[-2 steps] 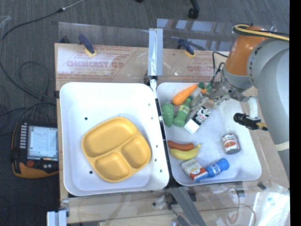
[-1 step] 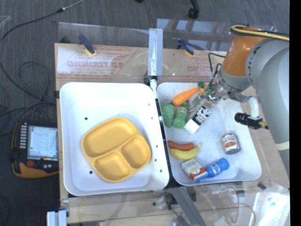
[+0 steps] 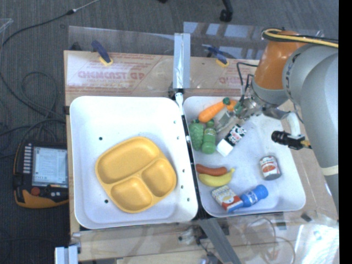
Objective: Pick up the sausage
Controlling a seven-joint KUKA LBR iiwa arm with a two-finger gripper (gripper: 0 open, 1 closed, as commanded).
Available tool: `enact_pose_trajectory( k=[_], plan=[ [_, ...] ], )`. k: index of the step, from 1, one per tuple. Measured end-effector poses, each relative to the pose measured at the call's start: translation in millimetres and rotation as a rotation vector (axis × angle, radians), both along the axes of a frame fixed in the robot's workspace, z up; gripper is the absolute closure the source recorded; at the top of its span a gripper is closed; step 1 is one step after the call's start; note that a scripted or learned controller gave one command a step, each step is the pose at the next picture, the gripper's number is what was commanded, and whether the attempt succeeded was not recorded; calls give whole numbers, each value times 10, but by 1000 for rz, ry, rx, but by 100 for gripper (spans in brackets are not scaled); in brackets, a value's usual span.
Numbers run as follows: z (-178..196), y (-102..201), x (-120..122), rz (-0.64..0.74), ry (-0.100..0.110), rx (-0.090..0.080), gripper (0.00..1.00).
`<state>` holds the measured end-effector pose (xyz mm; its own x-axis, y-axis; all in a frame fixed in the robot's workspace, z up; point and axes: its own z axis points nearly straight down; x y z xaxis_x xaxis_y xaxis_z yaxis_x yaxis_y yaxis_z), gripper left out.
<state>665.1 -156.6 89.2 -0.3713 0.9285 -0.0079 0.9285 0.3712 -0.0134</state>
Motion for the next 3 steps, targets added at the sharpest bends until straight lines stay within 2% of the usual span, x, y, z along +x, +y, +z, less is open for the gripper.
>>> enact_pose_trajectory(
  k=[1, 2, 3],
  plan=[
    [-1, -104, 12, 98, 5, 12, 0],
    [-2, -374, 30, 153, 0, 15, 0],
    [118, -383, 62, 153, -16, 6, 100]
  ],
)
